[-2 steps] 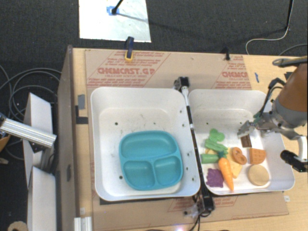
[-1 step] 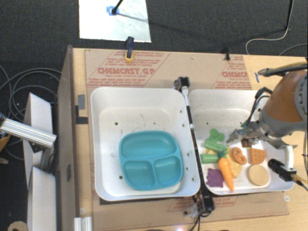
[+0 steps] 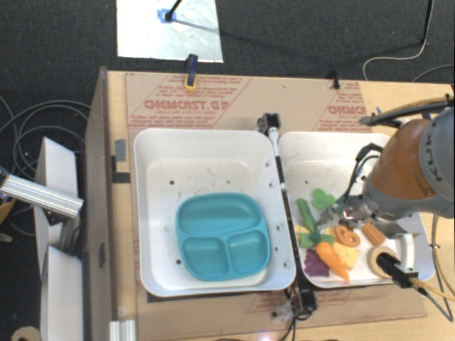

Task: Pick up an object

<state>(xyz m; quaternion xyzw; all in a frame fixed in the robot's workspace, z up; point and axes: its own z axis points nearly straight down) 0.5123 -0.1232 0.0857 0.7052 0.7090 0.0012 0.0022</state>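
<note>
Two white bins sit side by side; the gripper (image 3: 340,217) hangs low over toy food (image 3: 328,251) in the right bin (image 3: 313,155), finger state impossible to tell.

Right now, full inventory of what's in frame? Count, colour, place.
Bins: 2, white, side by side on the bench.
Divided tray: 1, teal, three compartments, left bin.
Carrot: 1, orange, right bin, near the front.
Purple piece: 1, purple, right bin front, left of the carrot.
Green pieces: several, green, right bin along its left side; exact count unclear.
Ring: 1, tan, right bin front.
Cardboard sheet: 1, brown with red print, under the bins.
Clamp: 1, blue and yellow, back edge of the cardboard.
Arm: 1, grey and orange, over the right bin.
Gripper: 1, low among the toy food.
</note>
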